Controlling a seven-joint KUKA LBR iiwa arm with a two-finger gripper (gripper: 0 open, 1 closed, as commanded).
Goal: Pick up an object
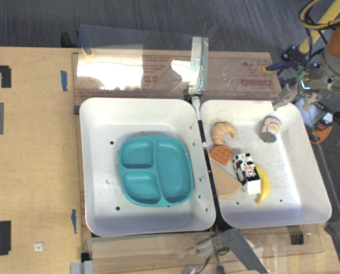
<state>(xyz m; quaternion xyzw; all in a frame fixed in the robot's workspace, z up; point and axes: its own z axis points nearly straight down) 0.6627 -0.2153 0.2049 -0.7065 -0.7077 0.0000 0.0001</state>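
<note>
The right bin holds a croissant, a small waffle, a tan flat slice, a black-and-white toy cow, a yellow banana and a small tin can. The left bin holds a teal divided plate. My gripper hangs at the far right corner of the right bin, just beyond the can, with the grey arm and orange band behind it. Nothing shows between its fingers.
A clear plastic panel and cardboard stand behind the bins. Yellow cables coil at the upper right. The wooden bench stretches to the left with black corner marks.
</note>
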